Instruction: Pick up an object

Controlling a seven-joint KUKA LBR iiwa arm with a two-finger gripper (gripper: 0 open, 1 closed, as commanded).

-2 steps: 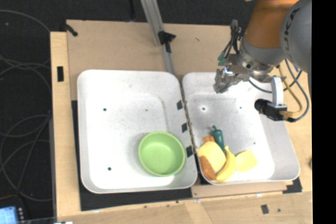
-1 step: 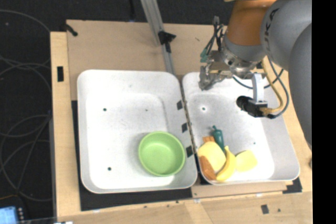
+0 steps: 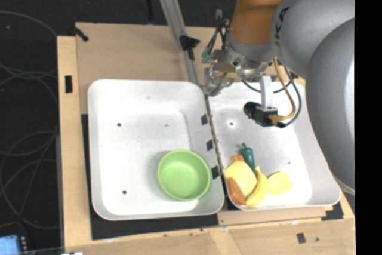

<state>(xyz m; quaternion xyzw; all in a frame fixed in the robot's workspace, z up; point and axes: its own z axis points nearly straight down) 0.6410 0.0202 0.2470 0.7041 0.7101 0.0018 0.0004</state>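
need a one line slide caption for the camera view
KUKA arm's gripper hovers at the far end of the right bin, away from the toy food pile; green bowl in left bin.

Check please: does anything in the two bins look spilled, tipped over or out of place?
Nothing stands out. The green bowl sits upright in the left bin. The yellow toys lie heaped in the near corner of the right bin, none spilled outside.

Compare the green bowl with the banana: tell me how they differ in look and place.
The green bowl is round and hollow; the banana is a long curved shape. The bowl is light green, the banana yellow. The bowl sits alone in the left bin; the banana lies in the right bin, crowded against other small toy foods. Both rest at the near end of their bins, apart from the gripper.
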